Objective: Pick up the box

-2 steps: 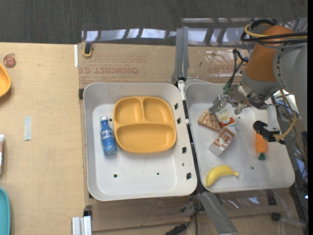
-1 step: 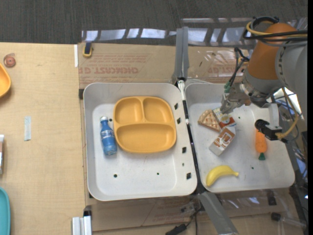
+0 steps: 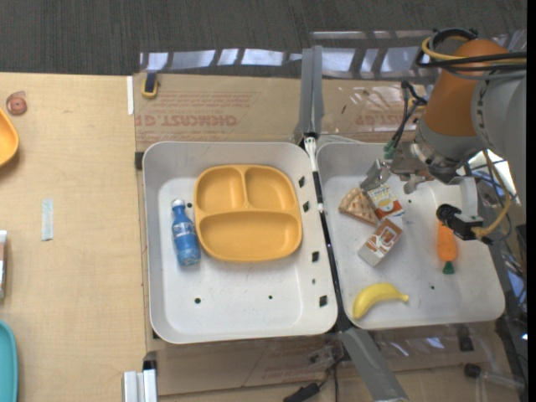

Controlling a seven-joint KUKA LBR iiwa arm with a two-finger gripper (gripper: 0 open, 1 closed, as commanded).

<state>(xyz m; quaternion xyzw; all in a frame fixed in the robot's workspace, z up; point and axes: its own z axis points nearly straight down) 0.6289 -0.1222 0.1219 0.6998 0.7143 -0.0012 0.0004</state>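
A red and white box lies tilted in the middle of the right bin. A smaller white carton with yellow and red print lies just above it, beside a toy pizza slice. My gripper hangs at the back of the right bin, directly over the smaller carton's far end. Its fingers stand apart with nothing between them. The grey arm with its orange band reaches in from the upper right.
A banana lies near the right bin's front wall and a carrot at its right side. The left bin holds a yellow divided plate and a blue bottle.
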